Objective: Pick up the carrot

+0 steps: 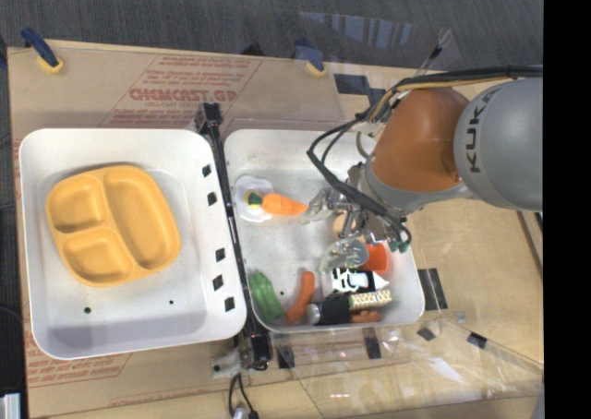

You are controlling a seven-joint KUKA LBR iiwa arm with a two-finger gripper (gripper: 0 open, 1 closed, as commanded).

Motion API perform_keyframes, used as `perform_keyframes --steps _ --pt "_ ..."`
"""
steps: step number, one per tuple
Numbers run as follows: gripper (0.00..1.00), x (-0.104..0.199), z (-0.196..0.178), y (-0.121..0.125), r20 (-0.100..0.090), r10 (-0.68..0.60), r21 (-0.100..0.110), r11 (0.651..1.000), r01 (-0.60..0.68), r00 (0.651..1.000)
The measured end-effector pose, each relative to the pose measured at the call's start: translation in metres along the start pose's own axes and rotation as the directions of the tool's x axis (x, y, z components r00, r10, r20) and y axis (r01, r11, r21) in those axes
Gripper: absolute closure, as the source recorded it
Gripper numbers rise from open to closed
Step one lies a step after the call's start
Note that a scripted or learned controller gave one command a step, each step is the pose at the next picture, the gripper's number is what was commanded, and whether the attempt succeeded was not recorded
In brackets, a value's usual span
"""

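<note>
The carrot (pixel 284 207) is a small orange toy with a green top. It lies on a white disc in the upper left part of the right bin (pixel 277 145). My gripper (pixel 344 234) hangs over the middle of that bin, below the orange wrist band. It is to the right of the carrot and slightly nearer the camera, apart from it. Nothing of the carrot is hidden.
Along the right bin's front wall lie a green vegetable (pixel 263 293), an orange-red sausage-like piece (pixel 302 295), a dark printed packet (pixel 355 302) and a red piece (pixel 378 257) close under the gripper. The left bin (pixel 55 334) holds a yellow divided tray (pixel 111 223).
</note>
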State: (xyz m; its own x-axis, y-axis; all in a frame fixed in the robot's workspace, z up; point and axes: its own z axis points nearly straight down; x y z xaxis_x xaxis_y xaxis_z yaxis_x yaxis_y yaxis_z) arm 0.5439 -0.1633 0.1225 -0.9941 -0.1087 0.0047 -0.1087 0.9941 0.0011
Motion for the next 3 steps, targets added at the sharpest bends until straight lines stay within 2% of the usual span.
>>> perform_keyframes --steps 1,2,3 --pt "0.00 -0.024 0.031 -0.031 0.007 -0.102 0.002 0.995 0.102 0.995" --pt "1.00 -0.027 0.019 -0.029 0.012 -0.109 0.004 0.994 0.109 0.994" --pt "0.00 -0.027 0.019 -0.028 0.012 -0.110 0.004 0.994 0.110 0.994"
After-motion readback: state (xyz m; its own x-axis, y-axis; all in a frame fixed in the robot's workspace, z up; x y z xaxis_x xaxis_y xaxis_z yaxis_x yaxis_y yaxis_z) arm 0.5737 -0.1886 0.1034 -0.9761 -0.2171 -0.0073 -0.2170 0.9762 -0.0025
